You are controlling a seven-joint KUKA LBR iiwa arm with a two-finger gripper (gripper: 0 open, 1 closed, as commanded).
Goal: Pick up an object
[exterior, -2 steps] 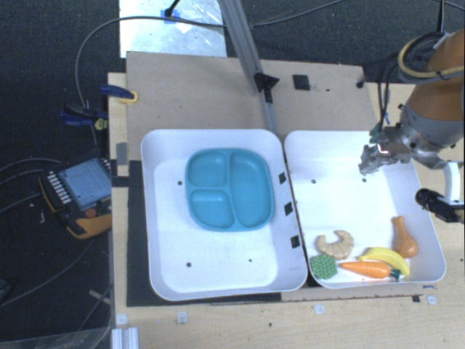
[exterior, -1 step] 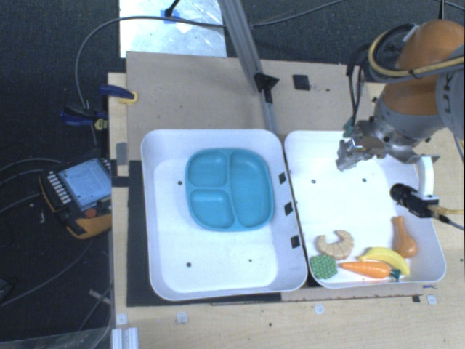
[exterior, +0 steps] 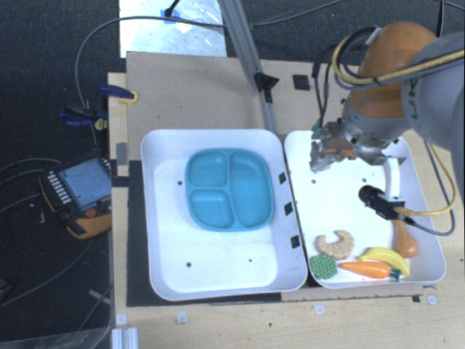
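The grey arm (exterior: 436, 100) comes in over the desk (exterior: 189, 93) with its orange band (exterior: 392, 49) bent high. Its claw (exterior: 322, 158) hangs over the back left corner of the right bin (exterior: 341, 202), close to the rim that meets the other bin. From here I cannot tell whether the claw is apart or together. Nothing can be seen held in it, and the white floor right under it is bare.

The things to pick up are all well away from the claw, bunched along the front of the same bin. Almost straight ahead of the claw, toward the front rim, lies a tan curled pastry (exterior: 334, 243). A small green vegetable (exterior: 324, 267) sits just beyond that, against the front corner. An orange carrot (exterior: 365, 269) lies beside the green piece, further out toward the bin's far side from the claw. A yellow banana (exterior: 385, 256) is touching or nearly touching the carrot's end. A brown, pear-shaped piece (exterior: 404, 240) lies just behind the banana, the farthest of them sideways from the claw.

On the claw's other side, across the shared rims, the left bin (exterior: 218, 260) holds a blue divided plate (exterior: 231, 189). The plate lies flat, near that bin's middle.
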